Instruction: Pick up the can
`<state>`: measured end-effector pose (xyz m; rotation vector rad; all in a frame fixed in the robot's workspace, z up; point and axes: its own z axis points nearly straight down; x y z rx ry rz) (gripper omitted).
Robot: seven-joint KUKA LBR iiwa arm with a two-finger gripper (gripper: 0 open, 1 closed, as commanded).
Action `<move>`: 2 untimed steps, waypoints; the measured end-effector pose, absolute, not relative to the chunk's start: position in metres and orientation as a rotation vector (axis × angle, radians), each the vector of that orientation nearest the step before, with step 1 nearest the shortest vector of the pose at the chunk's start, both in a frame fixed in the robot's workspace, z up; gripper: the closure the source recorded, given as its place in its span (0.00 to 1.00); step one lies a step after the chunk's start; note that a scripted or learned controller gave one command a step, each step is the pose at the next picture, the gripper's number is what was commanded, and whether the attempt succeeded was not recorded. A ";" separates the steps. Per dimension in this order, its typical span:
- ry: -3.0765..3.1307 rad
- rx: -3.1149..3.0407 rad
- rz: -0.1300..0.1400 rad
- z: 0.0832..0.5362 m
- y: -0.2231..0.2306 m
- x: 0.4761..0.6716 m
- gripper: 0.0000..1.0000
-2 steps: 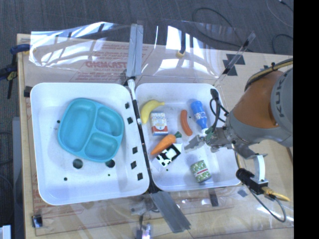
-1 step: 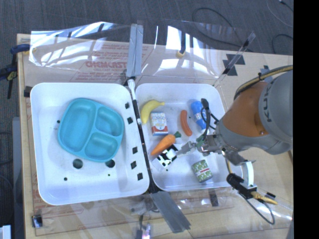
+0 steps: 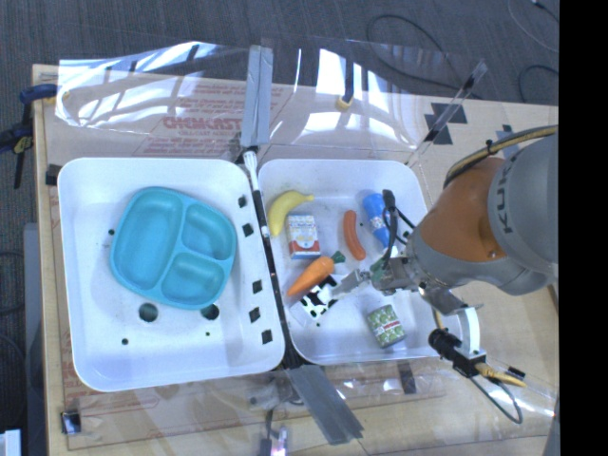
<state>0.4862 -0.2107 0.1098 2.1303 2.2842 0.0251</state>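
Observation:
The can (image 3: 385,326) is small, with a green patterned label, and rests near the front of the right bin (image 3: 418,183). My gripper (image 3: 359,279) hangs over the middle of that bin, just up and to the left of the can and apart from it. It points left toward a carrot (image 3: 313,275) and a black-and-white cow-patterned piece (image 3: 318,301). The grey arm with its orange band (image 3: 465,221) reaches in from the right and covers the bin's right side.
The right bin also holds a banana (image 3: 283,207), a small red-and-white carton (image 3: 303,235), a sausage (image 3: 353,235) and a blue bottle (image 3: 374,212). A blue divided plate (image 3: 174,247) lies in the left bin (image 3: 85,350). A clear plastic sheet (image 3: 285,84) stands behind the bins.

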 end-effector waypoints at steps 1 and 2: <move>2.242 2.198 0.000 0.216 -0.211 0.478 0.00; 2.242 2.199 0.000 0.216 -0.211 0.478 0.00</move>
